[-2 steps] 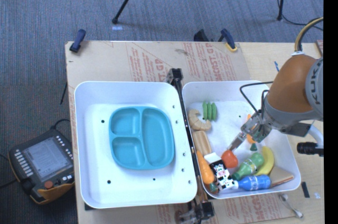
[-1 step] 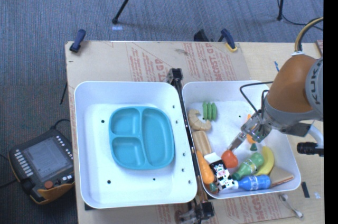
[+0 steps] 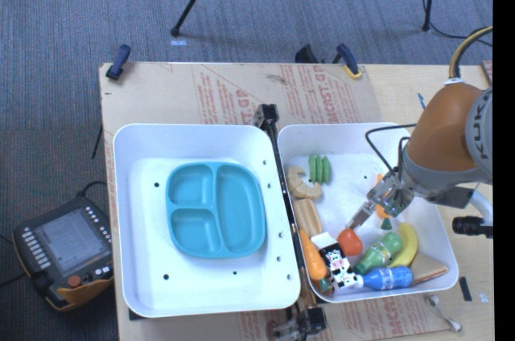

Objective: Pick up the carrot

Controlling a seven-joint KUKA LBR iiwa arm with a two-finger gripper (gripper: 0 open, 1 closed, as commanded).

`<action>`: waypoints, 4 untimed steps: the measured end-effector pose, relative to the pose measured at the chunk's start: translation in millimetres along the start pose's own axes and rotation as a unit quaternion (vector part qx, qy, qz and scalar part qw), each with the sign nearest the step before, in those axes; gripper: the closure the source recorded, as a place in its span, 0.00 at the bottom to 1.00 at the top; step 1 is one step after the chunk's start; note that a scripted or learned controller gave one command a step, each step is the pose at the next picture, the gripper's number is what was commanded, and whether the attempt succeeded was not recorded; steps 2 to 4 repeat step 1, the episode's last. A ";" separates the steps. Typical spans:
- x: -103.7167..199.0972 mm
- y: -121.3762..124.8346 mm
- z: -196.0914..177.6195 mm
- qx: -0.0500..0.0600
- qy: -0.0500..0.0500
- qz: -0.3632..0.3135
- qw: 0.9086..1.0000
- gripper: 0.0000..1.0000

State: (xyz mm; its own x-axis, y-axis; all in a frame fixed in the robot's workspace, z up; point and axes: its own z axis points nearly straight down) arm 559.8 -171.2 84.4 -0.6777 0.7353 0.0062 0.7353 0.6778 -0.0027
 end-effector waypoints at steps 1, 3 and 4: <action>0.0 0.0 0.0 0.000 0.000 0.000 1.000 0.00; 0.0 0.0 0.0 0.000 0.000 0.000 1.000 0.00; 0.0 0.0 0.0 0.000 0.000 0.000 1.000 0.00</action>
